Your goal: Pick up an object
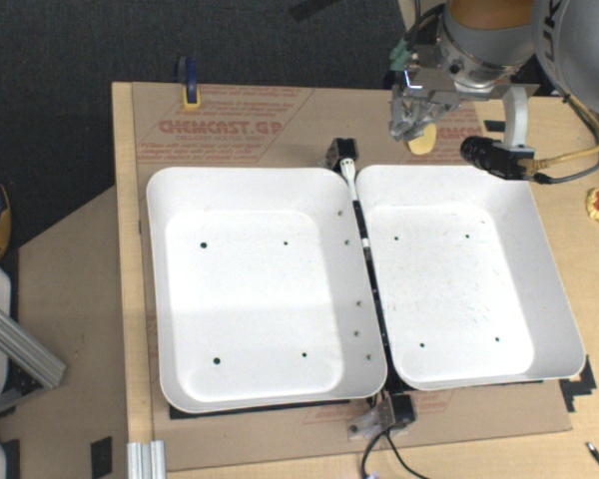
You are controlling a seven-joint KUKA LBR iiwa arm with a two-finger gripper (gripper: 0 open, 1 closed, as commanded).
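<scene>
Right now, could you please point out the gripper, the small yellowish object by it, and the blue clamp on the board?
gripper (pixel 411 123): camera view, at its fingertips above the board.
yellowish object (pixel 422 139): camera view, its visible lower part beside the gripper.
blue clamp (pixel 189 73): camera view, its upright body at the board's far edge.

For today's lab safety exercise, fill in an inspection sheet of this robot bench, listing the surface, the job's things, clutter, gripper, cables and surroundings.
Surface: brown board with red lettering, bearing the left bin and right bin side by side.
Job's things: a small pale yellow object at the gripper's tip, beyond the right bin's far rim; whether it is gripped cannot be told.
Clutter: blue and yellow clamp on the board's far edge.
Gripper: gripper raised above the board behind the right bin.
Cables: yellowish cable from a black fitting; black cable at the near edge.
Surroundings: dark floor; aluminium rail at left.
</scene>
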